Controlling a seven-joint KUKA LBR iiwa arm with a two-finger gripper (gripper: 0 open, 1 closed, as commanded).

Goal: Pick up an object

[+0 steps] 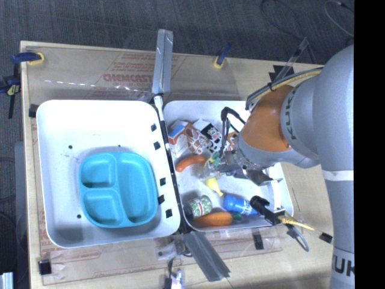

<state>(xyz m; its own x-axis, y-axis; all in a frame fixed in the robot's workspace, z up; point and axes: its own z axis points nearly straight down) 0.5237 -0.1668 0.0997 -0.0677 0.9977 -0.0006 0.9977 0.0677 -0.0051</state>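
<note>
Reaching down into the right bin point(283, 182), the gripper point(224, 161), finger state impossible to tell, hangs over 1 light, stiff, slippery yellow toy point(213, 184) amid clutter, likely best pinched across its narrow sides.

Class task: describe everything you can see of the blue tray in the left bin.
The blue tray is a light blue, smooth, plastic-looking dish with rounded corners. It has three compartments: two smaller ones on its left side and one larger on its right. It lies flat, right way up, on the floor of the left bin, near the bin's middle. Nothing lies in it and nothing touches it but the bin.
</note>
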